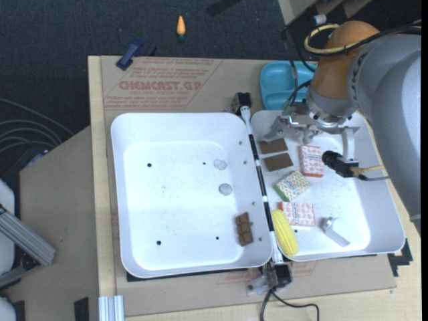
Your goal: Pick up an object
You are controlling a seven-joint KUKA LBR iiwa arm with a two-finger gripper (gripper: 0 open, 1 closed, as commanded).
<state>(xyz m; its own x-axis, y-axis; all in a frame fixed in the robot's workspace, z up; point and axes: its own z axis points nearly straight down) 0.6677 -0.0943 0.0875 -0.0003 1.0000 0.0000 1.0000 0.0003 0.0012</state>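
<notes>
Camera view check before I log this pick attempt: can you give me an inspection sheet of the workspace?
Surface: bench with printed lettering bears the left bin and right bin side by side.
Job's things: left bin holds a brown block; right bin holds two brown tiles, two red-patterned packets, a green packet, a corn cob and a grey piece.
Clutter: blue container behind the right bin; blue item at the bench's far edge.
Gripper: gripper over the right bin's far end; fingers unclear.
Cables: cable at the near edge; loops at left.
Surroundings: dark carpet, small orange thing.
</notes>
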